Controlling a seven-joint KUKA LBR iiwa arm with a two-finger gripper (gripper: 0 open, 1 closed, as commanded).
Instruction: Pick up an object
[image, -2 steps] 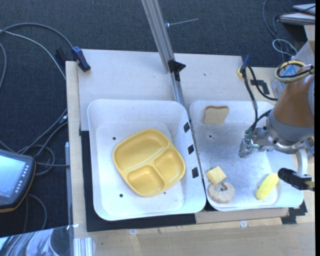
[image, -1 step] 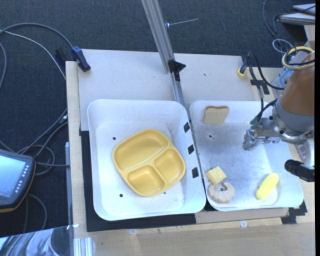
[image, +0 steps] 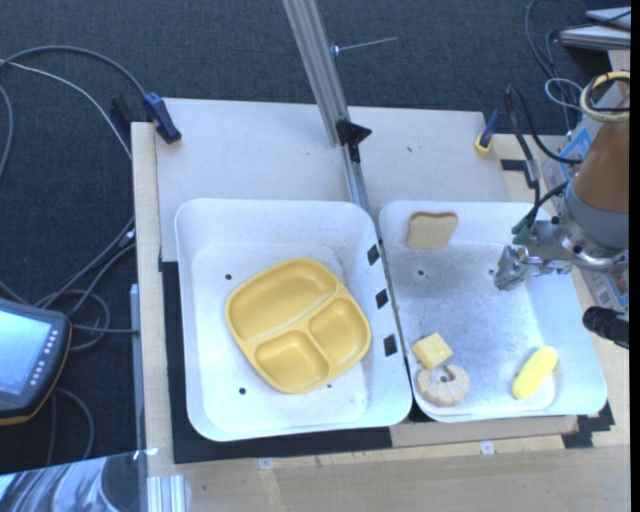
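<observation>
The grey metal hand (image: 508, 272) hangs over the right-hand shallow white bin (image: 470, 300), near that bin's upper right part, at the end of the grey arm with its orange band (image: 605, 170) that comes in from the right edge. Whether the hand is open or closed cannot be told, and nothing shows gripped in it. Below the hand lies a bare speckled patch of the bin floor. The tan slice of toast-shaped bread (image: 432, 230) lies to the hand's left, against the bin's top wall. The yellow oblong banana-like piece (image: 534, 372) lies well below the hand, near the bin's lower right corner. At the lower left corner sit a small yellow cheese-like block (image: 433, 350) and, touching it just below, a round beige ring-shaped pastry (image: 443, 385). In the left-hand shallow white bin (image: 200, 240) rests a yellow plastic three-compartment tray (image: 297, 324), turned at a slant. Both bins sit on the pale surface (image: 250, 140)
</observation>
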